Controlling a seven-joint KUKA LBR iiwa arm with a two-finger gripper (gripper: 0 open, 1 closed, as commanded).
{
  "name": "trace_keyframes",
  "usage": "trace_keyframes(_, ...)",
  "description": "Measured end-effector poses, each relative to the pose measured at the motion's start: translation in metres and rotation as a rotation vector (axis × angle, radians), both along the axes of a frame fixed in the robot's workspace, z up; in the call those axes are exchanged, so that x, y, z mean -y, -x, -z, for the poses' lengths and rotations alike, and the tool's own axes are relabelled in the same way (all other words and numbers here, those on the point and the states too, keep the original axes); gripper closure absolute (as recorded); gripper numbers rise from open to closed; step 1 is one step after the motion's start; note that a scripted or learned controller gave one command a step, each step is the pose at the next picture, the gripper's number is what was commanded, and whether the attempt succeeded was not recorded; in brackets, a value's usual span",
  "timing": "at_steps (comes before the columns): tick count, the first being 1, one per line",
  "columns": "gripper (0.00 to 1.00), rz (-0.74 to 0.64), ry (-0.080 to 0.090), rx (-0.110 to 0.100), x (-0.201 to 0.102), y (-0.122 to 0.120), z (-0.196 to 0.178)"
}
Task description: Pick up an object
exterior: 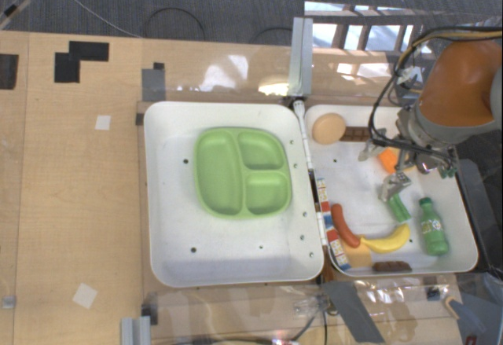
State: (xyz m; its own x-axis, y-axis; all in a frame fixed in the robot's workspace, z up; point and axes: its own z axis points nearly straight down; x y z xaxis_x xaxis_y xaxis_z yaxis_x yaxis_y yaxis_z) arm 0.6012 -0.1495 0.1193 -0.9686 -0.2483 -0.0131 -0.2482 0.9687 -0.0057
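The right bin [464,257] holds several toy foods. A tan round bun [328,128] lies at its far left, and an orange piece [387,159] sits partly under the wrist. Toward the front are a small green piece [400,208], a green bottle [432,227], a yellow banana [388,240], a red sausage [344,225], a yellow block [358,256] and a brown bar [391,266]. My gripper [395,185] hangs over the middle of this bin, just above the upper end of the small green piece. Nothing is visibly held.
The left bin [169,257] carries a green divided plate [240,171]. A metal post [301,60] stands behind the wall between the bins. The grey and orange arm [460,92] covers the right bin's far right corner, with cables looping beside it.
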Motion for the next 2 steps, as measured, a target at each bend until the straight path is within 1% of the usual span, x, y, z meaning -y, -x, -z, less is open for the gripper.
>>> trace_keyframes(1, 0.00, -0.080, 0.003, 0.002, 0.042, 0.055, 0.029)
trace_keyframes(2, 0.00, -0.119, 0.003, 0.005, -0.013, 0.081, 0.028)
